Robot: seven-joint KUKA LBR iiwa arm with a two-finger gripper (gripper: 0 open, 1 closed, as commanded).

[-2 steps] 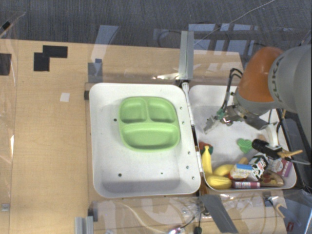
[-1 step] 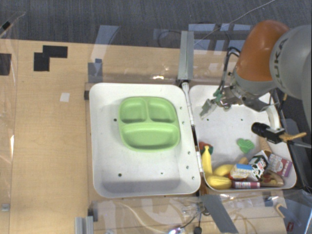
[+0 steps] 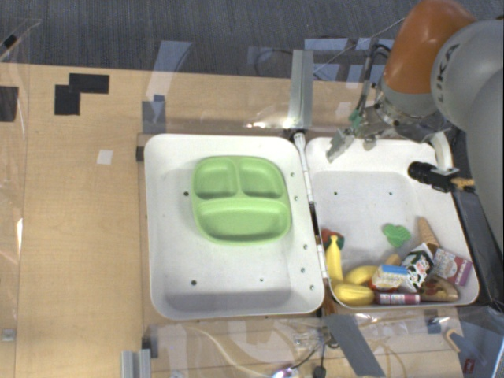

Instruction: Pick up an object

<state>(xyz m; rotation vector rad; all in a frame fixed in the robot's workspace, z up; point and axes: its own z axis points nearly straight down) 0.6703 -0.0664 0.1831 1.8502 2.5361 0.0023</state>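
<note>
While the pincer (image 3: 343,144) hangs over the right bin's (image 3: 370,191) far left corner, whether it is spread or closed I cannot tell. Toy foods, including a banana (image 3: 334,260), crowd that bin's near edge. A green divided plate (image 3: 239,198) lies in the left bin (image 3: 169,235).

Two white bins (image 3: 236,302), one green plate (image 3: 239,198), two bananas (image 3: 335,260), one carton (image 3: 419,264), one green scrap (image 3: 398,232).

Arm (image 3: 441,53) enters from right, wrist bent down-left, raised.
</note>
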